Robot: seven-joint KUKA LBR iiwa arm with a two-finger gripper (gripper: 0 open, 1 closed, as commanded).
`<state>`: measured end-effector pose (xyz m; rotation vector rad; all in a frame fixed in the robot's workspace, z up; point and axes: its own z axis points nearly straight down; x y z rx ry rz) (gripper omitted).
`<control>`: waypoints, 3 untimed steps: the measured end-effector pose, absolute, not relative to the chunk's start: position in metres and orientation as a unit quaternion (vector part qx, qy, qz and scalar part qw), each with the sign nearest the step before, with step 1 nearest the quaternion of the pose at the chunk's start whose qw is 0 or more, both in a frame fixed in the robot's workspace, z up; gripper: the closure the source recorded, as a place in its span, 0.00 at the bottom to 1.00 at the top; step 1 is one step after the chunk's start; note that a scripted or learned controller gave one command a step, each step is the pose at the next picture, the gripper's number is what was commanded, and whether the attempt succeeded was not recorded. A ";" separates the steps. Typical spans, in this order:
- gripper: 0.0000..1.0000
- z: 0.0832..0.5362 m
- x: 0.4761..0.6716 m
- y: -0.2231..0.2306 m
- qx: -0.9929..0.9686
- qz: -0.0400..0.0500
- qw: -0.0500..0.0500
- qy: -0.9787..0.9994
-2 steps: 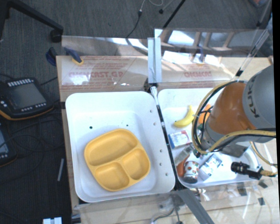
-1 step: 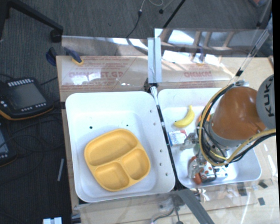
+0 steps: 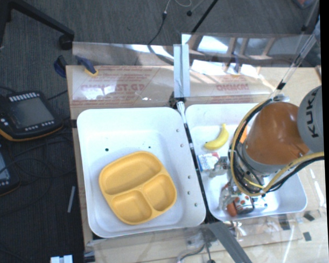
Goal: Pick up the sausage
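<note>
The arm's orange wrist band (image 3: 272,135) hangs over the right bin (image 3: 296,202). Below it, the gripper (image 3: 232,195) points down at the bin's near left corner. Right under it lies a small orange-brown piece (image 3: 231,209) that may be the sausage, next to a white and red item (image 3: 247,203). Both are partly hidden by the gripper and its cables, and I cannot tell whether the gripper touches either one.
A yellow banana (image 3: 217,137) lies at the right bin's far left, with a small blue and white packet (image 3: 207,162) just in front of it. A yellow divided plate (image 3: 118,173) sits in the left bin (image 3: 100,130). A teach pendant (image 3: 24,114) lies off the bench to the left.
</note>
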<state>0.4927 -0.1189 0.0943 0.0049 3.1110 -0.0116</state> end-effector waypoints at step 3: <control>0.00 0.094 0.492 -0.102 0.005 -0.002 0.014 1.000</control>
